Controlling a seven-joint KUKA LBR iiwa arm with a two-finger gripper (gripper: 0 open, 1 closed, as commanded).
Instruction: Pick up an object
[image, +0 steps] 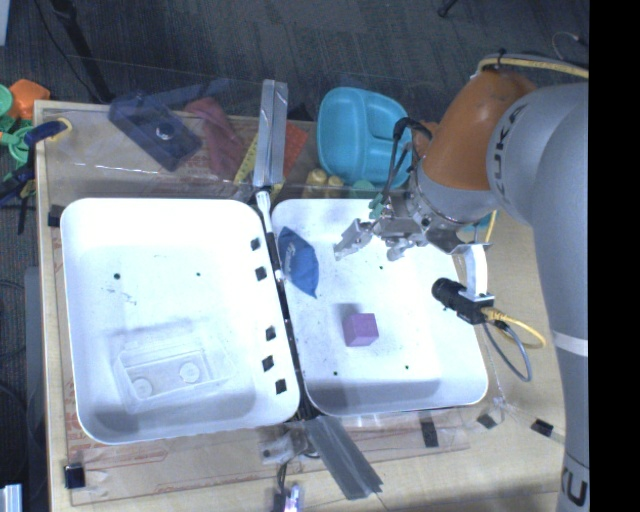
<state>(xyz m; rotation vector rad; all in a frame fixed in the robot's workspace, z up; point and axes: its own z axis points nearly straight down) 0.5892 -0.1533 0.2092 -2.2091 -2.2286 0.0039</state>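
A worktop (60, 160) carries two shallow white bins side by side, seen from above at a slant. At far left, orange and green items (18, 115) sit off the worktop's edge, and a dark blue-grey tool (155, 128) lies behind the bins under a clear sheet. The left bin (90, 230) holds a clear plastic piece (165, 368) with two round marks, lying flat near its front, hard to make out against the white floor. A grey divider bar (272, 130) with black clips runs between the two bins. The right bin (420, 385) holds a blue crumpled object (299, 262) against its left wall and a small purple cube (361, 328) near the middle of its floor, the two well apart. Behind this bin rests a light blue moulded object (358, 135). The end effector (376, 243) hangs over the rear of the right bin, its two fingers spread apart with nothing between them, above and to the right of the cube. The grey arm (545, 200) with its orange band reaches in from the right.
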